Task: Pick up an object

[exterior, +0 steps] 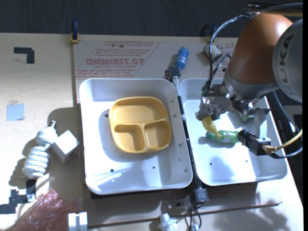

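Note:
My gripper (210, 112) hangs low over the back left part of the right bin (226, 174). Directly under it lies a yellow banana-shaped thing (210, 126), whose upper end reaches up to the gripper. A green bottle-like thing (224, 136) lies across the banana's lower end, towards the bin's middle. The wrist hides the back of the bin.
The left bin (96, 129) holds a yellow divided plate (140, 124). A blue item (181, 57) lies behind the gap between the bins. Left of the bins on the bench are a spiral light bulb (38, 155), a white cube (66, 144) and red netting (45, 210).

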Action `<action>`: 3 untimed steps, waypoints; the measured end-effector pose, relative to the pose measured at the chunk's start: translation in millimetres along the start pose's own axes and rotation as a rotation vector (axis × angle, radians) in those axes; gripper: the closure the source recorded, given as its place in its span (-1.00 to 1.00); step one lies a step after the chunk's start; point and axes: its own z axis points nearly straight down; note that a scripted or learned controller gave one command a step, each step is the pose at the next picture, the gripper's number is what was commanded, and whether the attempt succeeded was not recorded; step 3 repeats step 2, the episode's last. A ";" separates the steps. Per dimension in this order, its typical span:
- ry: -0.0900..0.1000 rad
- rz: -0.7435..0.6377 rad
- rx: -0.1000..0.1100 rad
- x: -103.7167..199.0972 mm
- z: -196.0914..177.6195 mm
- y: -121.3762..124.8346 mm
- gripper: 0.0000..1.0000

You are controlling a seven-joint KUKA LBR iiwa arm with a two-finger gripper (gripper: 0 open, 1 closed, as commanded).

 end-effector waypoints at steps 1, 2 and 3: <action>0.000 -0.002 0.000 47.0 -32.5 51.3 1.00; 0.000 -0.002 0.002 110.2 -17.5 42.9 1.00; 0.000 -0.002 0.002 110.2 -17.5 42.9 1.00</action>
